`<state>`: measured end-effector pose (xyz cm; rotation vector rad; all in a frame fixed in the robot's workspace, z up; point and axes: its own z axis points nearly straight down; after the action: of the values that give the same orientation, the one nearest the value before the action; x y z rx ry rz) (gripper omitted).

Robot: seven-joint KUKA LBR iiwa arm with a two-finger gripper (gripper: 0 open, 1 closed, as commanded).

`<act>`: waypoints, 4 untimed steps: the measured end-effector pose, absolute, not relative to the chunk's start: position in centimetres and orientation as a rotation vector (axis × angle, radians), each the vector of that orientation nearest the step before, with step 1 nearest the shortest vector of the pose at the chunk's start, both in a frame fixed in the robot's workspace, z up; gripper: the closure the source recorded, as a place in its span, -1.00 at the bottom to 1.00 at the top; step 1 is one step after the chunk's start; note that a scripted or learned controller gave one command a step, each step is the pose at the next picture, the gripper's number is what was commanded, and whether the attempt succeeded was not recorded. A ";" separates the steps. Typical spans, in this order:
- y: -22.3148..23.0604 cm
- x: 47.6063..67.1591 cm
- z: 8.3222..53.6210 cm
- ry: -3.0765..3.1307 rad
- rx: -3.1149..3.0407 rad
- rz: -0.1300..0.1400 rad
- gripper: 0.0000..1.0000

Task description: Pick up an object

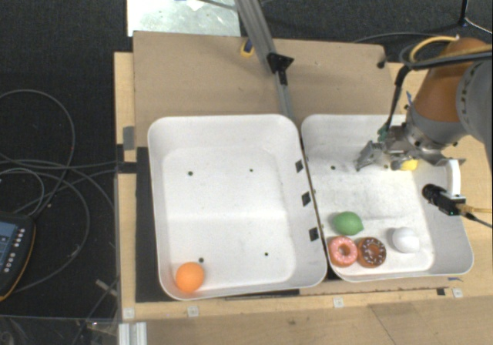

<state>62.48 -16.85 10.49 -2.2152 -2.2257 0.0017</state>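
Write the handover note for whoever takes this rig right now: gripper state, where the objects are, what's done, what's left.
Gripper: over the upper part of the right bin, nothing visible between its fingers. A small yellow object shows just beside the wrist.
Right bin, near edge: green ball, pink-frosted doughnut, chocolate doughnut, white ball.
Left bin: orange ball in the near left corner.
Done: no pick visible yet.
Left: descend on one object, close, lift it clear.

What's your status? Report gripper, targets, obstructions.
Gripper over right bin, far end. Green ball, pink donut, brown donut, white ball near end, untouched. Nothing between.
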 end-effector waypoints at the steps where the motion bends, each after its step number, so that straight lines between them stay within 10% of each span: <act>1: -16.9 62.6 11.9 -2.231 -2.218 -0.004 1.00; 4: -18.3 63.8 27.6 -2.235 -2.220 -0.007 1.00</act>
<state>63.81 -18.28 27.64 -2.2198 -2.2347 -0.0067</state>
